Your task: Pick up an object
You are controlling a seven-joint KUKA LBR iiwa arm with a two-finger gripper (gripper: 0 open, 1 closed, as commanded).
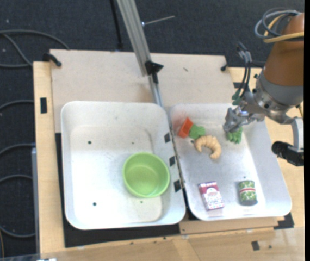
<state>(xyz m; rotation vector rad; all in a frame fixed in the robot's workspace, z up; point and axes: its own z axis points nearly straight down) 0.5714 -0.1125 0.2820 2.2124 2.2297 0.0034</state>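
Green toy point(234, 136) just under gripper point(231, 126)

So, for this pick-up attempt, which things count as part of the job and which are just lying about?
Job in hand:
- gripper, low in the right bin
- small green item right under it; whether it is held cannot be told

Lying about:
- croissant
- orange block
- green block
- small pink carton
- green can
- green bowl in the left bin

A pale wooden bench point(106, 75) carries two shallow white plastic bins — the left bin point(84, 145) and right bin point(266, 162) touching side by side — with a slanted grey metal pole point(136, 31) rising at the far edge.
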